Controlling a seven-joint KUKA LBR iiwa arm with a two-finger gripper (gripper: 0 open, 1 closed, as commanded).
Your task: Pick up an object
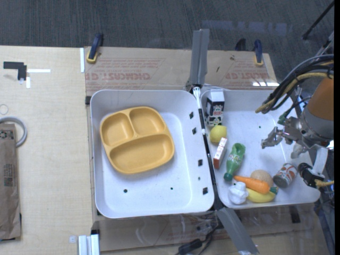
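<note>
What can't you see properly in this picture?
- Gripper: too small and blurred in the camera view to tell whether it grips anything.
- Arm: cut off by the right edge.
- Banana: partly hidden under the carrot.
- Can: label too small to read.
- Paper bag: cut off by the left edge.

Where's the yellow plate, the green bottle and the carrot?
yellow plate [139, 151]: camera view, on its large front compartment.
green bottle [234, 161]: camera view, on the middle of its body.
carrot [254, 184]: camera view, on its orange middle.

A yellow divided plate [137, 139] lies in the left bin [106, 195], with a brown paper bag [9, 179] off to the bench's left edge.
</note>
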